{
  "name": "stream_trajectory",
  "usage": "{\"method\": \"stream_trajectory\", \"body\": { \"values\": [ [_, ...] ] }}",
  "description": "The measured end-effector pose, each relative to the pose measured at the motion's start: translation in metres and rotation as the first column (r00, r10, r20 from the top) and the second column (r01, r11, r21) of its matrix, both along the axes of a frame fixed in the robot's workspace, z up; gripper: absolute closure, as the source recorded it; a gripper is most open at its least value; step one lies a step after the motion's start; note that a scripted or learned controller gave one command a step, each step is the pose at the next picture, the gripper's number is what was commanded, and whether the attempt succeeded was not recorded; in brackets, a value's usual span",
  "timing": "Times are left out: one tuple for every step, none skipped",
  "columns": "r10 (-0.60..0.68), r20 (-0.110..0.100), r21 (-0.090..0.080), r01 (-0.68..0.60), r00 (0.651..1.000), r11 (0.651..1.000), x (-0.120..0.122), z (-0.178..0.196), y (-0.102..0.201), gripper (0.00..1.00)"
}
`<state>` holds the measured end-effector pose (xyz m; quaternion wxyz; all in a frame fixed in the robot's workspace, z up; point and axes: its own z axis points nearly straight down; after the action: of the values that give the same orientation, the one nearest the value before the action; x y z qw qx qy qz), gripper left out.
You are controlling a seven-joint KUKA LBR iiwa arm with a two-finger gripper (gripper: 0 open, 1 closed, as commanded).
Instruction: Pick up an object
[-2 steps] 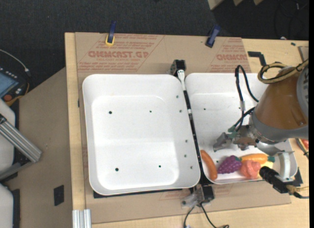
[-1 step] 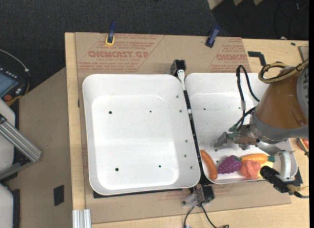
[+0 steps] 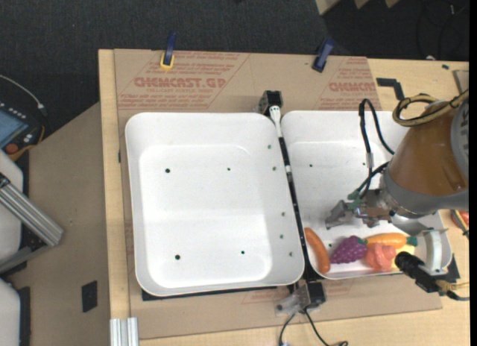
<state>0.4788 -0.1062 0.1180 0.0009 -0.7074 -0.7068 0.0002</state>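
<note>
Several toy foods lie along the near edge of the right bin [image 3: 328, 143]: an orange sausage-shaped piece [image 3: 317, 250], a purple bunch of grapes [image 3: 349, 250], and a red-orange piece [image 3: 380, 256] with a yellow-orange piece [image 3: 389, 239] just above it. My gripper [image 3: 348, 215] hangs low in the right bin, just above the grapes and a little to the right of the sausage-shaped piece. I see nothing held in it. The grey and orange arm [image 3: 428, 165] covers the bin's right side.
The left bin [image 3: 149, 210] sits beside the right one, with a black strip [image 3: 287, 180] between them. Black cables [image 3: 369, 132] loop over the right bin near the arm. Blue clamps [image 3: 170, 48] hold the cardboard at the back edge.
</note>
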Motion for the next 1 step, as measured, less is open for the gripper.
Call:
{"method": "stream_trajectory", "body": {
  "values": [
    [0.000,0.000,0.000,0.000,1.000,1.000,0.0000,0.0000,0.0000,0.00]
  ]
}}
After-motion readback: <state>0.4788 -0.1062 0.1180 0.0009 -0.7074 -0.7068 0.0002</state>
